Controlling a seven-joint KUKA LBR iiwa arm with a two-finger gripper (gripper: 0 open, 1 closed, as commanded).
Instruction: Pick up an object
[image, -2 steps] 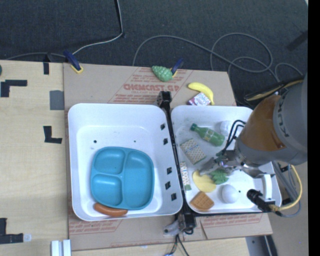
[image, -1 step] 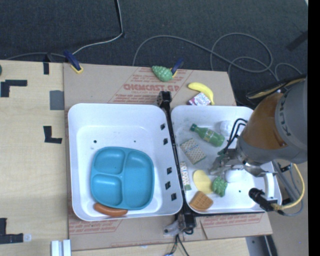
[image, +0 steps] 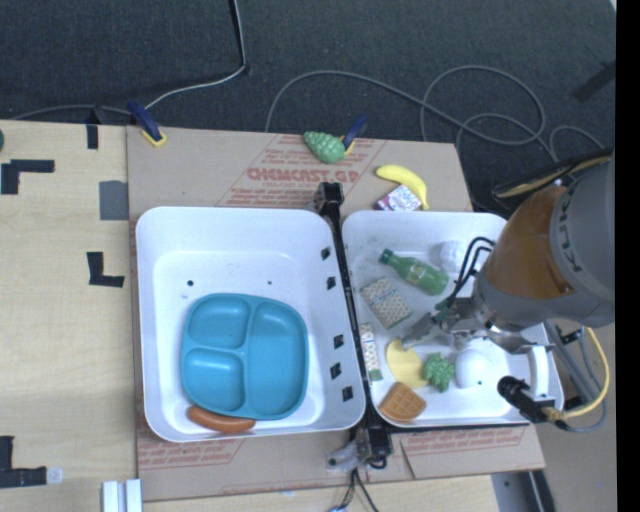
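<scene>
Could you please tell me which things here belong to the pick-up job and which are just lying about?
Candidates in the right bin, by the gripper:
green bottle
broccoli piece
waffle
white ball

Lying about:
blue divided plate and sausage, left bin
banana and green toy, on the cardboard

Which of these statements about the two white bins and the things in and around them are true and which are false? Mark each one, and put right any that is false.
1. The blue divided plate lies in the left bin. True.
2. The green bottle lies in the left bin. False: it lies in the right bin.
3. The sausage lies beside the plate's near edge. True.
4. The banana lies inside the right bin. False: it lies on the cardboard beyond the bins.
5. The arm reaches over the left bin. False: it is over the right bin.
</scene>
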